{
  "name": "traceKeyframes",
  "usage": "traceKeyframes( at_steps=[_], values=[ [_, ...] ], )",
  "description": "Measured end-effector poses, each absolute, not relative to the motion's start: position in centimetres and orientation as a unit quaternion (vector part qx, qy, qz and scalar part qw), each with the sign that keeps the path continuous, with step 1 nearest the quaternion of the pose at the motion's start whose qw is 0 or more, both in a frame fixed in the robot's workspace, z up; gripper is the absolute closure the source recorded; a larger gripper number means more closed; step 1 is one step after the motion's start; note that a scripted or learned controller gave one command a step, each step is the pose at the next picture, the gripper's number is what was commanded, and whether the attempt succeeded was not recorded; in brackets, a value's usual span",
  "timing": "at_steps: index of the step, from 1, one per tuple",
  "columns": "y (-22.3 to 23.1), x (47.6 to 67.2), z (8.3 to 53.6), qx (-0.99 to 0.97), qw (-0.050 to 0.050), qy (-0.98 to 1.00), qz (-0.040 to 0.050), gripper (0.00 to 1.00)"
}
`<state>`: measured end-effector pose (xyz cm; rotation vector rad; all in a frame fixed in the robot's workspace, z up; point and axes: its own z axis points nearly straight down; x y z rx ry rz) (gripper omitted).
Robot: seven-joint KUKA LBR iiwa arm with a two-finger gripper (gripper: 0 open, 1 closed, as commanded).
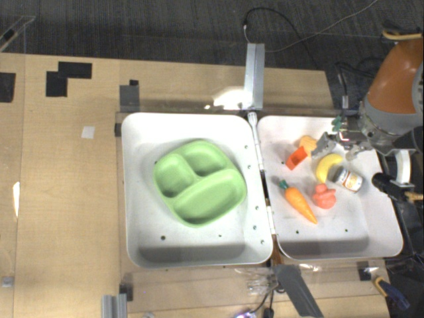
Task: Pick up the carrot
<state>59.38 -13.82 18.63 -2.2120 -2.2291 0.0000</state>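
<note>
The robot's claw [339, 140] hung over the right white bin [381, 234], its metal fingers apparently spread with nothing between them. The carrot [299, 203], a smooth orange cone with a green tip, lay below and left of the claw, just beside a pink toy [324, 196]. A yellow banana [327, 166] lay directly under the claw. A glossy green divided plate [199, 182] filled the left bin [136, 197].

Robotics lab: bench [59, 197], white bins [139, 244], cables [311, 35]
</note>
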Motion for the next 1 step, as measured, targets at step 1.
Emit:
traceKeyframes(
  at_steps=[1],
  values=[
    [-9.12, 55.06, 9.44, -0.705, 0.0, -0.709, -0.0006, 0.0]
  ],
)
